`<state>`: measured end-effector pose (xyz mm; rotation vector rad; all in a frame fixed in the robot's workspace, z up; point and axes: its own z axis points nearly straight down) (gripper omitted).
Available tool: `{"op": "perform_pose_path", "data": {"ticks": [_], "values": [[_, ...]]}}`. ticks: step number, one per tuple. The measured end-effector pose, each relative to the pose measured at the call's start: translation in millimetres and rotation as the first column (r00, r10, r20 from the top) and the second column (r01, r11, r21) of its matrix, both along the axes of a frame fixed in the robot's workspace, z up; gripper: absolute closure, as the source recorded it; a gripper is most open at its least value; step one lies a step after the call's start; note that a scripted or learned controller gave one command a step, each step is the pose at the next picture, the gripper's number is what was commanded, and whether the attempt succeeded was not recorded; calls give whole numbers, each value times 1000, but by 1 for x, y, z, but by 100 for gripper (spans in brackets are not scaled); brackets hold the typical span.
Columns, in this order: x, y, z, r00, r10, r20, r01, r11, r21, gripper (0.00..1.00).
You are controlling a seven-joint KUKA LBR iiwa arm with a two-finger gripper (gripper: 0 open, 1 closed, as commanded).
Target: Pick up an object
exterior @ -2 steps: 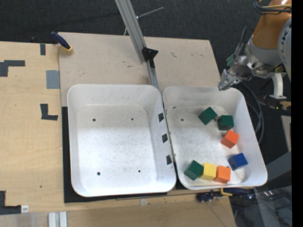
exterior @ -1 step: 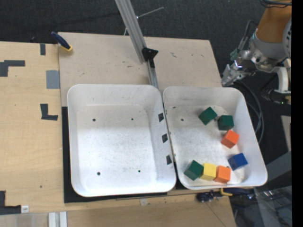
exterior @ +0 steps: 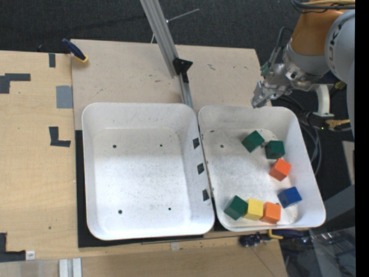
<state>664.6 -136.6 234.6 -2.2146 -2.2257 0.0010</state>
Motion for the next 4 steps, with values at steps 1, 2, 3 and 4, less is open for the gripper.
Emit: {"op": "perform_pose_path", "data": {"ticks": [1,2,3,4], "values": [[-6,54,9,1000,1,1,-1,1000,1,100],[-6,116,-2,1000,2,-1,-2,1000,1,100],[-3,175,-11,1000,2,-1,-2,1000,0,100],[-9,235,-1,1000,3,1,-3,1000,1,100]]}}
